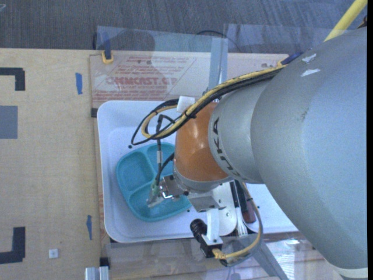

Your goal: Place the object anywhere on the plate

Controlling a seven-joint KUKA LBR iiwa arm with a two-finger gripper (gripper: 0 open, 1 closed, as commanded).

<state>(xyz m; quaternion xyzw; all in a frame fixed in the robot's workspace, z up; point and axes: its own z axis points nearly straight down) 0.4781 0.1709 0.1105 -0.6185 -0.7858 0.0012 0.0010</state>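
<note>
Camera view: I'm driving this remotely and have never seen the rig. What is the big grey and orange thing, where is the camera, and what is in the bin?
The camera sits above the bench and looks down at a slant. The big grey shape with the orange band is the robot arm, reaching in from the right and covering much of the picture. Its gripper hangs at the arm's tip, over a blue plate with compartments. The plate lies in a shallow white bin. Black and yellow cables run along the arm. I cannot make out anything between the gripper's tips, so I would not assume it holds the object.
</note>
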